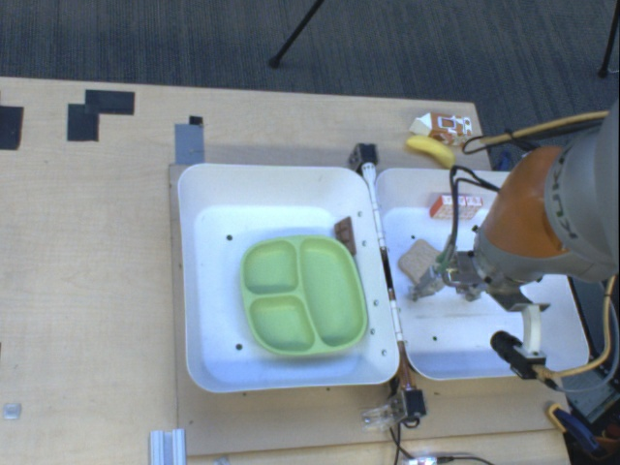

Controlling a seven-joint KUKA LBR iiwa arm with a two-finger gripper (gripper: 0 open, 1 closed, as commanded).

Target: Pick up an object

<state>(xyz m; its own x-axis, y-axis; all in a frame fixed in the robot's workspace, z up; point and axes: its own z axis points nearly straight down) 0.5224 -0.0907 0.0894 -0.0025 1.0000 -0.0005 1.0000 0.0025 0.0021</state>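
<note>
1. The arm [542, 211] reached in from the right over the right bin [455, 352], its orange band above the wrist.
2. The gripper [433, 284] sat low in the right bin, just beside a tan, blocky object [418, 258].
3. Whether the fingers were open or closed could not be told; they were too small and dark against the wrist.
4. The tan object lay in the left half of the right bin, near the dividing wall, touching or almost touching the gripper's tip.
5. Its long axis ran on a diagonal, from lower left to upper right.
6. A red and white packet [455, 204] lay near the right bin's far wall.
7. The left bin [208, 260] held a green divided plate [302, 295] and a small brown piece [344, 230] by the right wall.
8. A yellow banana [430, 148] lay on the bench beyond the right bin.
</note>
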